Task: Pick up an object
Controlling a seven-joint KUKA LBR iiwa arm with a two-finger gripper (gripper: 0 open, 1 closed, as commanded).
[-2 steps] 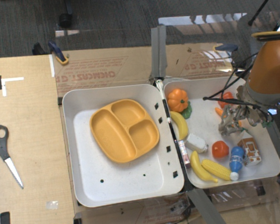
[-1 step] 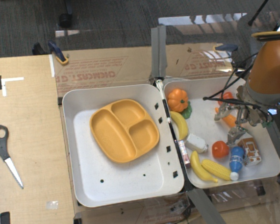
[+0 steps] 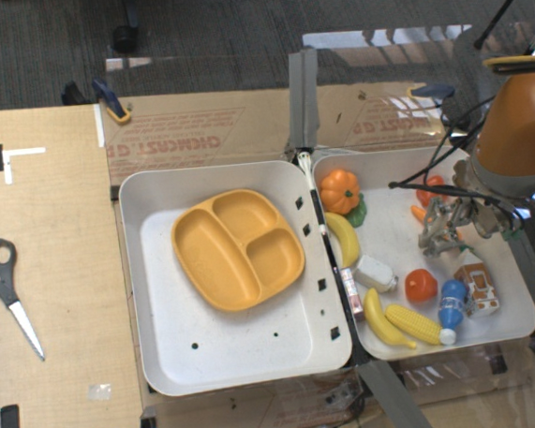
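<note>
Orange tomato [image 3: 420,285], bottle [image 3: 452,303], carton [image 3: 479,290] crowd pincer [image 3: 439,237]; grip state unclear.

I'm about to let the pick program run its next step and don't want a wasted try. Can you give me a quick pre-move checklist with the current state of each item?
1. Gripper over the right bin: ok.
2. Object between its fingers: cannot tell; the view is cluttered there.
3. Targets within the right bin: ok; tomato, corn cob, blue bottle and small carton lie just below the gripper.
4. Targets well separated: not ok; corn cob, blue bottle and carton crowd together.
5. Orange divided plate lying in the left bin, away from the arm: ok.
</note>
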